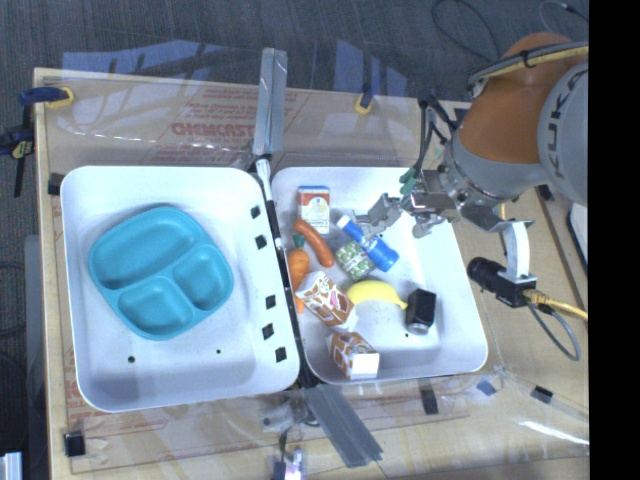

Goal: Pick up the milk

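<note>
Counter [130, 98]: pale wood under a clear sheet, set on dark grey carpet; blue clamps grip its left edge and cables trail over the floor at upper right.
Arm [520, 118]: grey with an orange band, reaching in from the right above the right bin's upper right corner.
Left bin [90, 368]: white and shallow, holding a blue sectioned plate [160, 270] in its upper left part; bare floor below and right of the plate.
Right bin [455, 338]: white and shallow, crowded down its left and middle; its right strip is mostly bare.
Hand [400, 213]: two fingers spread fairly wide over the bin's upper middle, nothing between them; the left fingertip hangs just beside the blue-capped bottle [367, 245].
Milk [313, 209]: small carton with a red label, near the right bin's top left corner, close to the rear wall, left of the hand and apart from it.
Near the milk: carrot [313, 241] just below it.
Lower items: lemon [373, 292], black block [420, 309], two patterned cartons [327, 301] toward the front wall.
</note>
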You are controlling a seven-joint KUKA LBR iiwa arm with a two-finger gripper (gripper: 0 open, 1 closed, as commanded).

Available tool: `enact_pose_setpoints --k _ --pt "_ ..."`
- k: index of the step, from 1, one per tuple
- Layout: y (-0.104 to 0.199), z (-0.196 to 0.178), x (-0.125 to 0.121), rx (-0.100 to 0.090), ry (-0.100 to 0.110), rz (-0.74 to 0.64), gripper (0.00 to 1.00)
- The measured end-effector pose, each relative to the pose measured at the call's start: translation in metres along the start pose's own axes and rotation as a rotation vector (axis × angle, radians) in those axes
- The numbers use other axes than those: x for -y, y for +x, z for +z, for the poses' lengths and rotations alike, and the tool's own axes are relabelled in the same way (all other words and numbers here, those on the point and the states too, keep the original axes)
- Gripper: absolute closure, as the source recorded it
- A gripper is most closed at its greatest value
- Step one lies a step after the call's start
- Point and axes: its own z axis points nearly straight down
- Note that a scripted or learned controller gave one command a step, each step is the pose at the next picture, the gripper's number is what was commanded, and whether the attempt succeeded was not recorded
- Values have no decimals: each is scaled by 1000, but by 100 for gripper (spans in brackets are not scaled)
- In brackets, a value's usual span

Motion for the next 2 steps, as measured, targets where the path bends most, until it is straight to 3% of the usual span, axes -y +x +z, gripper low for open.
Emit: enact_pose_setpoints --k 1,2 --pt "48 159 59 5 -16 46 0" --pt "32 164 57 -12 -29 -2 0"
